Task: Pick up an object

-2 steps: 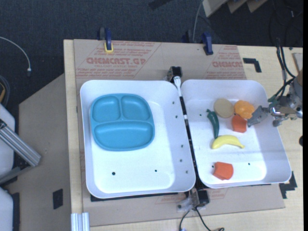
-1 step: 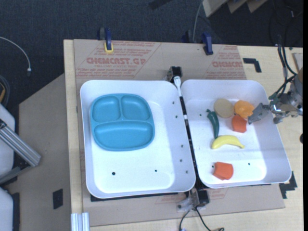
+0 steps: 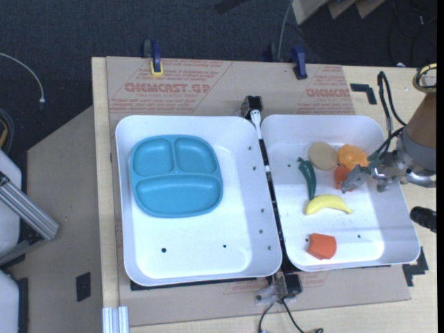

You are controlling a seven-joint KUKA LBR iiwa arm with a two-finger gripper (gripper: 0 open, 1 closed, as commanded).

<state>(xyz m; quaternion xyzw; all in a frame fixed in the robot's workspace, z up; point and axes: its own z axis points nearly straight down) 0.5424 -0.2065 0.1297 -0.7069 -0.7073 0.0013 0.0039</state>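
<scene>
Two shallow white bins are seen side by side on the desk (image 3: 208, 82), which is covered by a brown board with red lettering and blue clamps at its far edge. The left bin (image 3: 139, 255) carries a blue divided plate (image 3: 177, 175) in its far-left part, lying flat with two small compartments toward the far edge and one large compartment toward the near edge.

The right bin (image 3: 388, 241) carries the toy foods. A yellow banana (image 3: 328, 205) lies near the bin's middle, its long axis running roughly left to right, parallel to the near edge of the desk, with both tips curving down toward that edge. A dark green pepper-like piece (image 3: 308, 176) lies just beyond and to the left of it, its long axis running from far edge to near edge. A tan round piece (image 3: 322, 156) rests beside an orange fruit (image 3: 353, 156) toward the far side of the bin. A small red-orange object (image 3: 340, 175) sits just below the orange fruit. A red-orange block (image 3: 322, 245) lies apart near the bin's near edge.

The end effector (image 3: 357, 179) is reached in from the right edge of the desk, low over the right bin, with its tips close to the small red-orange object. Whether its fingers are spread or closed cannot be told, and nothing is seen to be held between them.
</scene>
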